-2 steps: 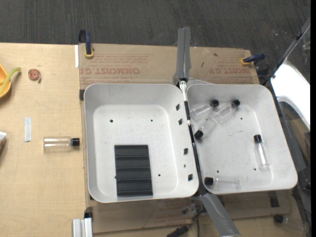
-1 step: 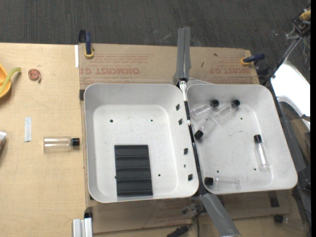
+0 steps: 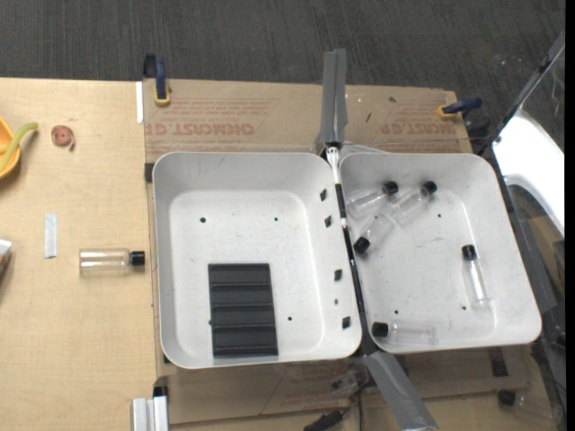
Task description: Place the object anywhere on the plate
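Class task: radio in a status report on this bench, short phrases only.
Arm at right edge, off the bins. Five clear vials loose in right bin. Black ridged plate in left bin, nothing on it. Path open.

Wooden bench [image 3: 72, 330] with two white bins [image 3: 180, 187], cardboard sheet [image 3: 243, 119], clear bottle [image 3: 110, 259].
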`<action>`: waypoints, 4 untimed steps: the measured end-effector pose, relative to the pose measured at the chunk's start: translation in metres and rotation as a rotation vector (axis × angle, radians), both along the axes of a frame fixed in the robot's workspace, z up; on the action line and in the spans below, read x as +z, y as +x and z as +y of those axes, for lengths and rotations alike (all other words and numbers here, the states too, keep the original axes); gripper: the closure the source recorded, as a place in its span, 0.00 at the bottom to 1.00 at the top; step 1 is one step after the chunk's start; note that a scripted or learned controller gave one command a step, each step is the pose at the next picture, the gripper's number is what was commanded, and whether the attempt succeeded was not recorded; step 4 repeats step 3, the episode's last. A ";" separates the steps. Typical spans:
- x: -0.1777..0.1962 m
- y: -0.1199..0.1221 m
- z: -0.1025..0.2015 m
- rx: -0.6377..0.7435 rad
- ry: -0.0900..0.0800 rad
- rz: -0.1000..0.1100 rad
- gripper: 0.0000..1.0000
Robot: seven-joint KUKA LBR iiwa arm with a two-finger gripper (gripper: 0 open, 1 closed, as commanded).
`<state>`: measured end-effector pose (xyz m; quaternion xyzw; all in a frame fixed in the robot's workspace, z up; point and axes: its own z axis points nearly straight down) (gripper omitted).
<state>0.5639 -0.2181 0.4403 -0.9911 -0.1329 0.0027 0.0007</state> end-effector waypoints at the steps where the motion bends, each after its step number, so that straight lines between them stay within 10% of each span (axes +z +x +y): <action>1: -0.001 0.069 0.067 -0.046 -0.001 -0.001 0.00; 2: 0.000 -0.030 -0.005 0.002 0.000 0.000 0.00; 3: -0.001 0.047 0.034 -0.063 -0.001 0.000 0.00; 4: -0.001 0.047 0.034 -0.063 -0.001 0.000 0.00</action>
